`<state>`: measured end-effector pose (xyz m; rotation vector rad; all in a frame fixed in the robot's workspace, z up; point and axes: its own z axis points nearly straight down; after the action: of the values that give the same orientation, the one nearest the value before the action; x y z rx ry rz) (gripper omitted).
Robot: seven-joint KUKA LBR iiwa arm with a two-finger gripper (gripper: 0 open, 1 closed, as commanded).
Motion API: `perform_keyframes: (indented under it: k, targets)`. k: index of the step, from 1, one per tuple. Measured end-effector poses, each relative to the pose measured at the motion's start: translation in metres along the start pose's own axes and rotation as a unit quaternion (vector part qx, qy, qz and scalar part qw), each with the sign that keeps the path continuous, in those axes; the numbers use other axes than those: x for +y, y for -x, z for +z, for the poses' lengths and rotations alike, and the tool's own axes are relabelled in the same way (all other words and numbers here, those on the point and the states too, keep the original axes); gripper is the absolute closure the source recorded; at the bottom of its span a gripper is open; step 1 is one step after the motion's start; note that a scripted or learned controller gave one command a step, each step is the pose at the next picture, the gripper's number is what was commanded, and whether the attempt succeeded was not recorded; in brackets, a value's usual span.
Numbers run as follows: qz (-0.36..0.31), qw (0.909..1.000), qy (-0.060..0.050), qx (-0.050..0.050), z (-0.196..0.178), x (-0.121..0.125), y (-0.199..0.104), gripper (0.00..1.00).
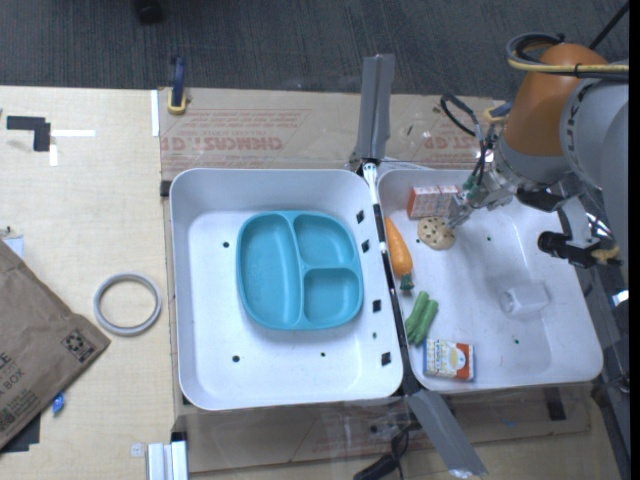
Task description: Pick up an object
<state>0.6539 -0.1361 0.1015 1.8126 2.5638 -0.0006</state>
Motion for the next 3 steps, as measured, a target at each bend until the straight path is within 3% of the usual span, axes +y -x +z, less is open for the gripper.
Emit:
perform_keyframes:
  k: [1, 2, 3]
  targets:
    - [0.111, 0.9938, -0.001, 0.000, -0.089, 0.045, -0.110, 1.00]
    - [-0.069, 0.9976, -0.001, 0.000, -0.145, 0.012, -0.096, 1.00]
    - [0.053, 0.9986, -0.003, 0.001, -0.125, 0.001, -0.123, 1.00]
